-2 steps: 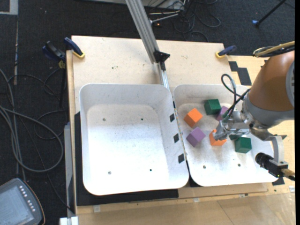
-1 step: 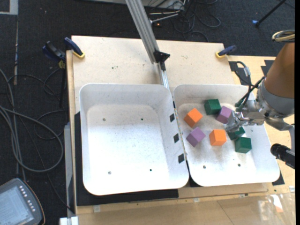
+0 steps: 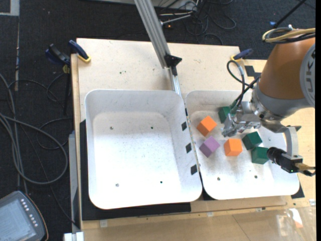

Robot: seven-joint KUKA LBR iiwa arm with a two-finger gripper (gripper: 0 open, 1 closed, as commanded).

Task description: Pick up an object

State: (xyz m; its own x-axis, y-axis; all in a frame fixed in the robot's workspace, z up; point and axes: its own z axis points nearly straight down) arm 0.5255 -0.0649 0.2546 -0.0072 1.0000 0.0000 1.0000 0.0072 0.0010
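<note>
Nearest me, the right bin (image 3: 251, 187) is holding purple (image 3: 209, 146), orange (image 3: 232, 147) and green cubes (image 3: 252, 140) crowding my gripper (image 3: 229, 129), which is hovering above them; I cannot tell its grip.

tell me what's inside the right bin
Inside the right bin: two orange cubes, a purple cube and green blocks, another partly behind the gripper. The arm covers the bin's far right part.
</note>
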